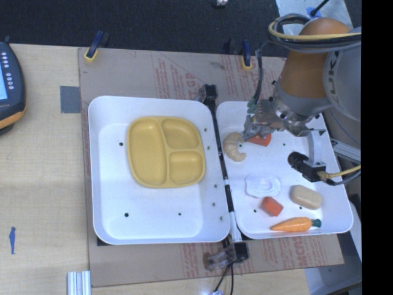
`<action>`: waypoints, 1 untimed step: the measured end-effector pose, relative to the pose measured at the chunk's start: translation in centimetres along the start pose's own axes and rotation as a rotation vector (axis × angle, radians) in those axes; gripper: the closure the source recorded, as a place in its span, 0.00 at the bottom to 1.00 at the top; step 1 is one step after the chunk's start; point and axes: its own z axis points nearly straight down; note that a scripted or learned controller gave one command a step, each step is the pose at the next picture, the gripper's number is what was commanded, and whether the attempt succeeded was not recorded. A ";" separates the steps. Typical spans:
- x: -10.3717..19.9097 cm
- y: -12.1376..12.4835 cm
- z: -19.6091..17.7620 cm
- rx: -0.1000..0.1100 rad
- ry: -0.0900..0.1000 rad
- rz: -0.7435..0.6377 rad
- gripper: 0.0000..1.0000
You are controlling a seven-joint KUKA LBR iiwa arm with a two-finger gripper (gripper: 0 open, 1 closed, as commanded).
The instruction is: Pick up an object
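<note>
- Gripper (256, 131) sits low in the right bin (341, 225), at its upper left, just beside a croissant (234, 147) and touching or just over a red piece (260, 140).
- Its state: I cannot tell from this slant.
- Nothing looks lifted; carrot (295, 225), red block (272, 206), tan soap-like bar (306, 196) and clear lid (263, 185) all lie on the bin floor.
- Left bin (110, 226) holds a yellow tray (166, 150).
- Judgement: reach done; grasp and lift remain.
</note>
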 end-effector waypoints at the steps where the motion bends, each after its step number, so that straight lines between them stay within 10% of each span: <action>1: 3.2 -2.6 0.2 0.007 -0.002 0.006 1.00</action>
